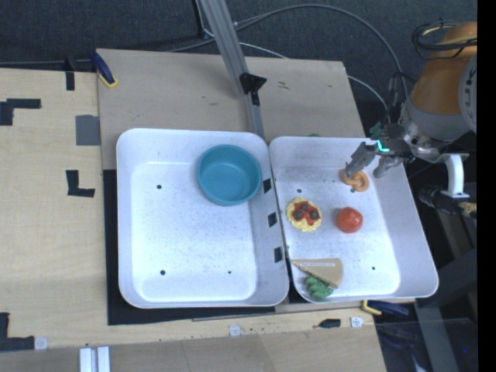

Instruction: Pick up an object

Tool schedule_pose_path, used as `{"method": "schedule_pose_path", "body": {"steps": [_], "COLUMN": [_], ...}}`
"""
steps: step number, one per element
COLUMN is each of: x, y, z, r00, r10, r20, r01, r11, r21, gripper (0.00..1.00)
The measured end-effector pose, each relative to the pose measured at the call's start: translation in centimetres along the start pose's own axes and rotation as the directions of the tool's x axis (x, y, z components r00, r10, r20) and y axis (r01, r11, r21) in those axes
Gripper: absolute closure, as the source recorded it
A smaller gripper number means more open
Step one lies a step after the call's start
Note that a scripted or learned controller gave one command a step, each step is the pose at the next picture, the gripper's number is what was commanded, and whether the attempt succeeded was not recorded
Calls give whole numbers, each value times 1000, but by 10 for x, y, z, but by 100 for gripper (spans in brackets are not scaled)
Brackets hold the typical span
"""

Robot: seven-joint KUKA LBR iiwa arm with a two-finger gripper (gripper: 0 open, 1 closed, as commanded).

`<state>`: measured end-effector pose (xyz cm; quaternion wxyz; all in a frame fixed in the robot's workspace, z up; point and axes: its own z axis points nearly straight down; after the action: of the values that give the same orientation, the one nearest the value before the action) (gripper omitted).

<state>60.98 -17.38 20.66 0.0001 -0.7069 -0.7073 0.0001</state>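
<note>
The right bin point(403, 231) holds a small orange pretzel-like piece point(357, 181), a red tomato point(349, 220), a little pizza with red and yellow topping point(304, 214), a tan sandwich wedge point(323, 270) and a green vegetable point(316, 287). My gripper point(370, 163) hangs over the bin's upper right part, its two dark fingers spread apart just above and either side of the orange piece. Nothing sits between the fingers. A blue bowl point(229, 174) rests in the left bin point(163, 239).
A grey metal post point(232, 49) slants down to the divider between the bins. Cables loop over the dark backdrop behind the bench. The arm's orange band point(446, 84) stands beyond the right bin's far right corner.
</note>
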Motion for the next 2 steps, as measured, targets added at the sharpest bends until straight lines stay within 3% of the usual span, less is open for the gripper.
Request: {"method": "schedule_pose_path", "body": {"steps": [1,2], "x": [0,10], "y": [0,1], "z": [0,56], "r00": [1000,1000], "r10": [0,0], "r20": [0,-1], "r01": [0,0], "r11": [1000,1000], "r21": [0,4], "gripper": [0,0]}}
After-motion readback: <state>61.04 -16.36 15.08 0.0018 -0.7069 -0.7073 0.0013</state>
